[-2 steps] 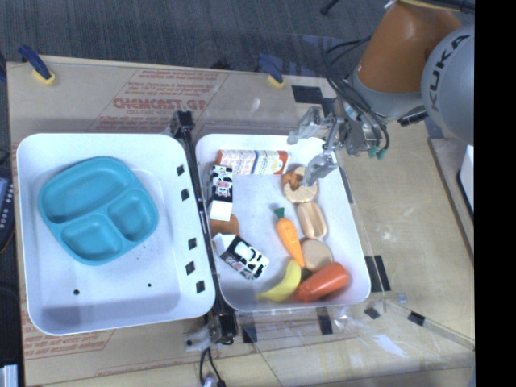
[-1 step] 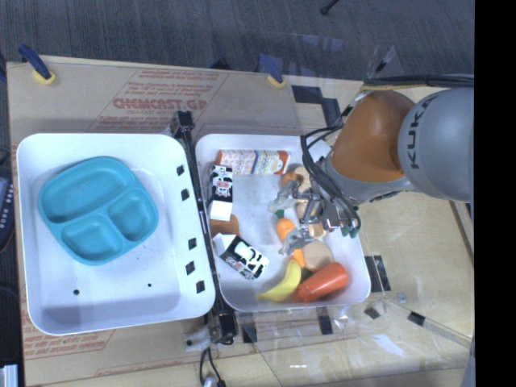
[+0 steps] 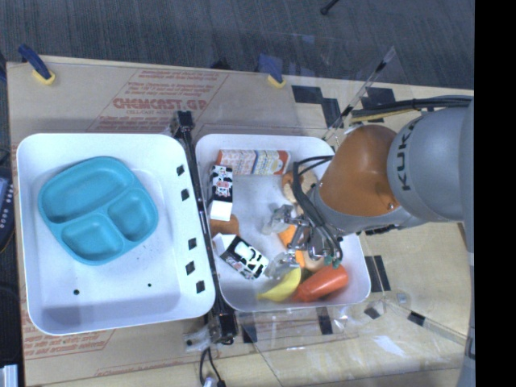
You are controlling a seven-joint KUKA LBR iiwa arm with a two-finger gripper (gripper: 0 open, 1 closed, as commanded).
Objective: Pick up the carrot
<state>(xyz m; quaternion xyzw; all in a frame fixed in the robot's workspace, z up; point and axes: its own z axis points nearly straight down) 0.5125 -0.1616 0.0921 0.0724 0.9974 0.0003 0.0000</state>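
The carrot (image 3: 324,281), orange-red with a green tip, lies along the near wall of the right bin (image 3: 266,147), at its near right corner. My gripper (image 3: 285,237) hangs over the middle of this bin, just left of and behind the carrot. Its two metal fingers (image 3: 281,214) stand apart, so it is open. A small orange piece (image 3: 289,236) shows in the gap between them; whether it touches them I cannot tell. The carrot is not between the fingers.
A yellow fruit (image 3: 280,287) lies against the carrot's left end. A black-and-white packet (image 3: 245,258), a white block (image 3: 221,210) and a printed box (image 3: 251,161) also lie in the right bin. The left bin (image 3: 48,305) holds a blue divided plate (image 3: 97,208).
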